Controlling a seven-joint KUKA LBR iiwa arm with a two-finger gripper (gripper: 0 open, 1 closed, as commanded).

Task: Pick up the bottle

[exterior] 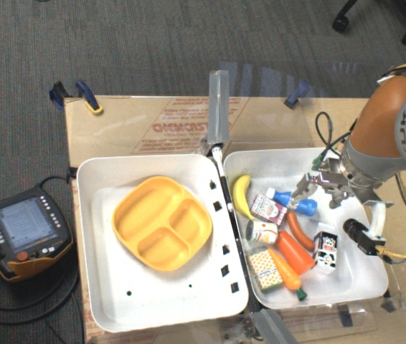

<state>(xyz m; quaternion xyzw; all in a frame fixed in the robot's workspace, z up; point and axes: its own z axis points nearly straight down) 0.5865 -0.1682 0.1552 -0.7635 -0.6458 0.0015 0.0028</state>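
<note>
Desk is covered with cardboard sheet and carries two white bins side by side. Left bin, well away from the jaws, is taken up by a yellow divided plate; nothing in it is relevant to the pick.

Right bin is where the arm is poised, jaws hung over the upper middle of the bin. Jaw opening cannot be told; fingers are lost in dark clutter at this angle. Nothing is seen held between them.

Clutter is packed just below and to the far side of the jaws: banana, carrot, orange sausage-like piece, small pink carton, black-and-white carton, patterned box.

Bottle, blue with a white cap, is lying on its side just beneath the jaws, probably touching the pink carton at the cap end. Lying flat, it is judged best gripped across the body.

Open room: bare floor is left toward the arm side and the bin's near corner. The far side is crowded, so a finger on that flank risks catching the carton.
</note>
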